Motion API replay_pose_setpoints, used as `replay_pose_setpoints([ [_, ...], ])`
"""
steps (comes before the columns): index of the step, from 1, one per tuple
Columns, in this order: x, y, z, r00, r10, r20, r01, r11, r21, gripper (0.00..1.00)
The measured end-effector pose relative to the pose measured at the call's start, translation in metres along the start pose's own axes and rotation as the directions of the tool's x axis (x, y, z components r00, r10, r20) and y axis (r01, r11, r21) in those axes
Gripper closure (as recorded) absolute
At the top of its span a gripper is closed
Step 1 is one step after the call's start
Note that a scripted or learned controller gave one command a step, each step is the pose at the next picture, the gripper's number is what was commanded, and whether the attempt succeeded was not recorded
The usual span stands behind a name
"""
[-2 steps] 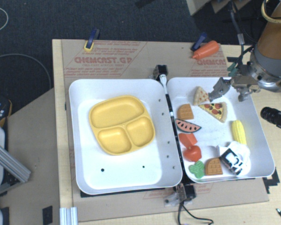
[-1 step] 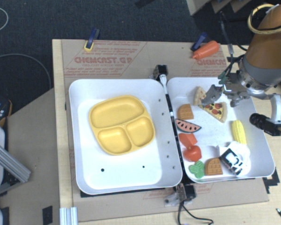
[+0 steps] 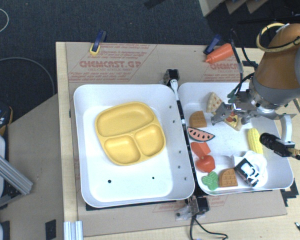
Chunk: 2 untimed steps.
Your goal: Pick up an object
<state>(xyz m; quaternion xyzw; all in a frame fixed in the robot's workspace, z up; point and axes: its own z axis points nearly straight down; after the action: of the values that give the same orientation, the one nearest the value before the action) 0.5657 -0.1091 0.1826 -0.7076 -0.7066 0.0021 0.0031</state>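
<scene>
You see the arm [image 3: 280, 59] reaching in from the right over the right bin [image 3: 285, 180], with its gripper [image 3: 231, 115] low over the bin's upper middle. A small red and yellow toy piece [image 3: 234, 120] sits right at the fingertips, though you cannot tell whether the fingers are spread or pinching it (the dark metal parts blur together there).

Around the gripper lie the toy foods: a cracker-like wedge [image 3: 214, 102] just to its upper left, a brown bread piece [image 3: 198, 119] to its left, and a watermelon slice [image 3: 200, 133] below that. Lower down are a red block [image 3: 200, 148], a red apple-like piece [image 3: 206, 163], a green piece [image 3: 209, 180] touching a waffle [image 3: 228, 177], and a corn cob [image 3: 255, 140] near the right wall.

In the left bin [image 3: 90, 184] rests a yellow three-compartment plate [image 3: 130, 132].
</scene>
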Motion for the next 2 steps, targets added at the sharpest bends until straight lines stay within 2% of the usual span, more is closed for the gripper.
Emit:
replay_pose_setpoints([
  [1,-0.004,0.005,0.06,1.0,0.0,0.0,0.0,1.0,0.0,0.0],
  [2,-0.004,0.005,0.1,1.0,-0.001,0.0,0.001,1.0,-0.002,0.0],
])
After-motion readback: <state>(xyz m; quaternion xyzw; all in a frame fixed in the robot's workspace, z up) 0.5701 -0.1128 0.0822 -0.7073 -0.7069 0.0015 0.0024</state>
